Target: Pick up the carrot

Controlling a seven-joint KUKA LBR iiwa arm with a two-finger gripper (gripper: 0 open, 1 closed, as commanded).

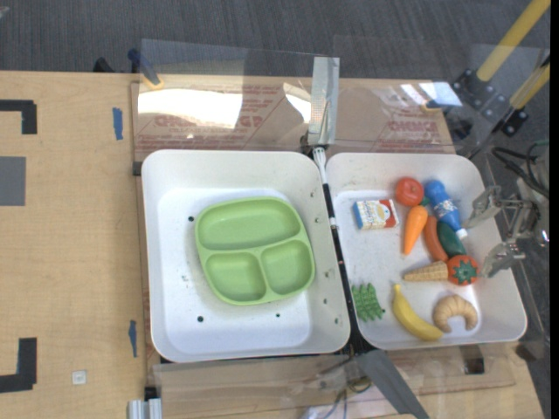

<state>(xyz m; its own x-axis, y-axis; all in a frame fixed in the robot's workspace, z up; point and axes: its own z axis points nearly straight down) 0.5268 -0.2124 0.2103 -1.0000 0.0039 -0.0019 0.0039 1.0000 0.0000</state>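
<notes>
The carrot [413, 230] is a small orange cone lying in the right bin [502, 326], its thick end up by a red tomato [408, 190] and its tip pointing toward the near side. A longer orange-red piece [434, 239] lies right alongside it. Nothing is touching the carrot from above.
Around the carrot in the right bin are a white carton [376, 214], a blue bottle [441, 203], a dark green piece [452, 238], a cone wafer [425, 273], a red fruit [463, 270], a banana [410, 314], a croissant [457, 312] and green leaves [368, 302]. The left bin [166, 234] holds a green divided plate [253, 250].
</notes>
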